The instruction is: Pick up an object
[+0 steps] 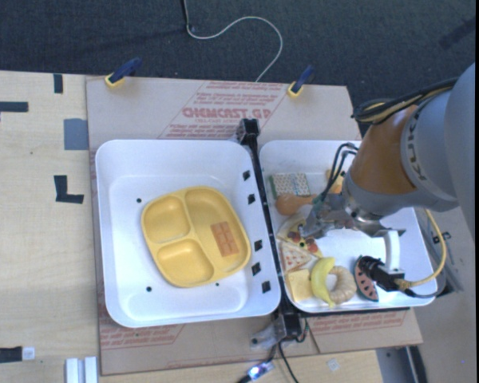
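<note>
Arm reaches in from the right over the right bin (419, 238); the hand (313, 228) sits low among the toy food near that bin's left wall. Whether it is open or closed, or has hold of anything, cannot be told: the wrist and clutter hide the tips.

Candidate objects lie crowded in the right bin: a grey speckled block (291, 184) at the back, a brown rounded piece (290, 204) just in front of it, a pizza-like wedge (297, 254) beside the hand, a banana (323, 279) touching a pale ring-shaped piece (342, 286), and a watermelon slice (367, 278) toward the front right. The left bin (120, 214) holds a yellow divided tray (193, 236).

Judgement: the step in hand is descent onto an item near the divider. To do it well, the hand should centre over one piece only, close squarely across its narrow side, and lift straight up. Risks: pinching two touching items, or fouling the bin wall.
</note>
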Tool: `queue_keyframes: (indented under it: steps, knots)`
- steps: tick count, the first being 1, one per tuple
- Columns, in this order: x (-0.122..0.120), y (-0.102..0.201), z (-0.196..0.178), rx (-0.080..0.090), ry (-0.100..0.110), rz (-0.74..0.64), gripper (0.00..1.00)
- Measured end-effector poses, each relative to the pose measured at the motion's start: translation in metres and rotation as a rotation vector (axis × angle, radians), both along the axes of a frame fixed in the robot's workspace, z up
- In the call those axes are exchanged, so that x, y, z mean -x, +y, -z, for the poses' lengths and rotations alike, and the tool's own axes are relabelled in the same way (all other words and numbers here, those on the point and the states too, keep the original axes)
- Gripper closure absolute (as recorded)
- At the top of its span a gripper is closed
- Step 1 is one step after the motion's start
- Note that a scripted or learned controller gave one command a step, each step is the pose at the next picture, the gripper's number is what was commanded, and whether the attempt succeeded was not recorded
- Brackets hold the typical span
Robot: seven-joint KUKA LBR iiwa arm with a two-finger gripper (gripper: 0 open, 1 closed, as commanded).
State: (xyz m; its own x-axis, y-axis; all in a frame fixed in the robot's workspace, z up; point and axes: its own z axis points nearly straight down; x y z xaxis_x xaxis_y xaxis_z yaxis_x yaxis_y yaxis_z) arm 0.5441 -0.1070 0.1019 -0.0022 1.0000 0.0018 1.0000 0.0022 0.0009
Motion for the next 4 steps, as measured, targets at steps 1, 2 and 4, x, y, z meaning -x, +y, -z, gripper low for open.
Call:
queue_keyframes:
  steps: [1, 2, 4]
  knots:
    - [-0.008, 0.005, -0.047, 0.002, -0.002, 0.000, 1.00]
    - [-0.013, 0.010, -0.090, 0.002, -0.001, 0.000, 1.00]
    - [-0.010, 0.074, -0.124, 0.000, 0.003, -0.005, 1.00]
